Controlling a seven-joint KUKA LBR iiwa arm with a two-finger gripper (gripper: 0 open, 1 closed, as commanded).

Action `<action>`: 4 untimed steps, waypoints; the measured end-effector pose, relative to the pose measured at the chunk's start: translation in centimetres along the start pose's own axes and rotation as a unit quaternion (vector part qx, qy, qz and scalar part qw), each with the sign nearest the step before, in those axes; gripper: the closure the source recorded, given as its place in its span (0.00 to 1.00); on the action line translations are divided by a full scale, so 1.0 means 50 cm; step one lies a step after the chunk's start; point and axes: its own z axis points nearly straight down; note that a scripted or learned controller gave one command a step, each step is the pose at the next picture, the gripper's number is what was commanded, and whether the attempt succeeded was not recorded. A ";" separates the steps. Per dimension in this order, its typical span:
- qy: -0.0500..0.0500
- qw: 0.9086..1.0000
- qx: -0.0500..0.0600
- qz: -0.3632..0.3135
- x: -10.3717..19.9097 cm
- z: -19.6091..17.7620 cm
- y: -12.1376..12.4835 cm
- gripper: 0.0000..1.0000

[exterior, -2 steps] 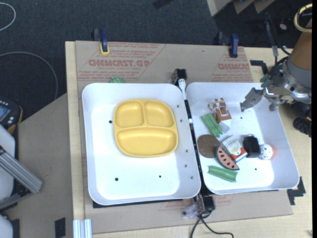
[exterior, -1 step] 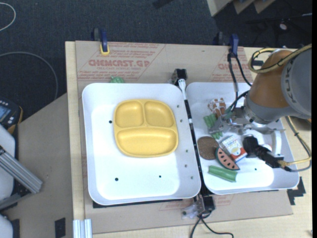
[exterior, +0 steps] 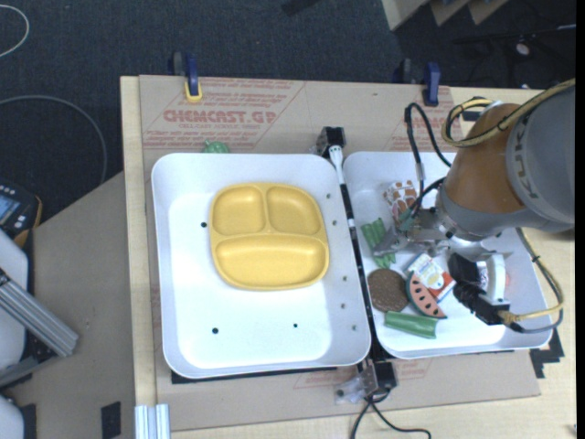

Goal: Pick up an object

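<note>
**Bright, even light with washed-out whites**

Light falls evenly from above, and the bench [exterior: 274, 108] reads clearly. The left bin [exterior: 183, 273] glares toward 9 o'clock, its white floor nearly blown out. The yellow tray [exterior: 268, 236] casts a soft, faint shadow on its 6 o'clock side. The arm [exterior: 521, 172] at 3 o'clock looks slightly soft. The dark floor [exterior: 73, 44] at 11 o'clock is grainy.

Plain white on both bins: left bin [exterior: 183, 273], right bin [exterior: 366, 167]. Solid mustard yellow across the divided plate [exterior: 268, 236]. Dark brown with fine speckle on the round cookie [exterior: 388, 288]. Red flesh with black seeds and a green rind on the watermelon slice [exterior: 426, 298]. Bright green on the pod [exterior: 410, 324] and the leafy piece [exterior: 374, 233]. Grey with an orange band on the arm [exterior: 512, 172].
</note>
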 end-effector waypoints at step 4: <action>0.001 1.000 0.003 -0.002 -0.013 0.014 0.225 0.00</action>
